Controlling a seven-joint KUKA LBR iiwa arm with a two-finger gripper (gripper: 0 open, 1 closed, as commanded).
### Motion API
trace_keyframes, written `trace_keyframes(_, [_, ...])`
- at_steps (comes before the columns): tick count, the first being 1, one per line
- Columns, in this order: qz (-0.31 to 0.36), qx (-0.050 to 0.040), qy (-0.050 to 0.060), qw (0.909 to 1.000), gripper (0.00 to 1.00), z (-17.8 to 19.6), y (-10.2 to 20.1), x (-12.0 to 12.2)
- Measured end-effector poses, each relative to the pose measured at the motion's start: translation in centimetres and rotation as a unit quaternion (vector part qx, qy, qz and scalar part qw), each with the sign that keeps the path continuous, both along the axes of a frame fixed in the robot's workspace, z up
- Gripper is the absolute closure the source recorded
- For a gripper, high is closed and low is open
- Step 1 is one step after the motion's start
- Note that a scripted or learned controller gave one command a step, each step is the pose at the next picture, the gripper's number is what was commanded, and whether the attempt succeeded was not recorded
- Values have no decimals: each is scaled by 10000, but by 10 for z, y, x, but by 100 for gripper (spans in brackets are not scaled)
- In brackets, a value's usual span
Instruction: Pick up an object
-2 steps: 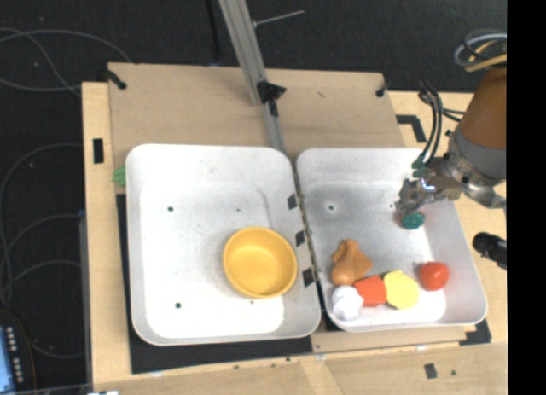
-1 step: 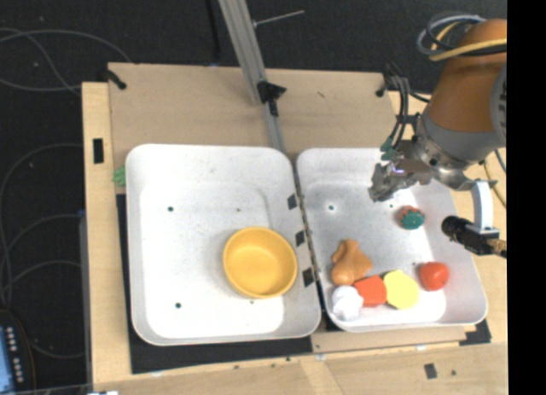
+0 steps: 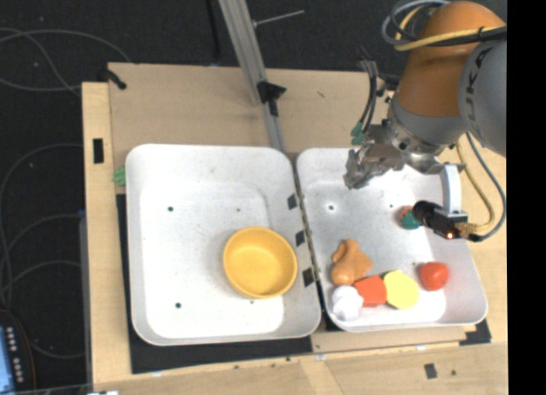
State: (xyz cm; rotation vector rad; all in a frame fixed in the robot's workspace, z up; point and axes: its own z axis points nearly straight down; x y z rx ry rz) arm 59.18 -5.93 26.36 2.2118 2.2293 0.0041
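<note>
My gripper [image 3: 360, 173] hangs over the back of the right bin [image 3: 375, 206], pointing down and to the left, with nothing visible between its fingers. Along the bin's front lie a tan pear-shaped piece [image 3: 348, 259], a white ball [image 3: 346, 301], an orange-red block [image 3: 370, 290], a yellow lump [image 3: 401, 289] and a red tomato-like piece [image 3: 433, 275]. A small green object [image 3: 410, 220] sits by the right wall, partly covered by a black part of the arm. All of these lie well in front of the gripper.
A yellow bowl [image 3: 259, 262] sits in the left bin [image 3: 171, 214] near its front right. A slanted metal pole [image 3: 246, 52] rises behind the bins. Cables loop off the arm at the right bin's right side.
</note>
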Motion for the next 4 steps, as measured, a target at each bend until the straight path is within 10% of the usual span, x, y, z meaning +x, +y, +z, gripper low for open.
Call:
trace_keyframes(3, [-25,-10,10,10000,100,-14,148,63])
trace_keyframes(4, [-18,-21,10,10000,0,-13,147,63])
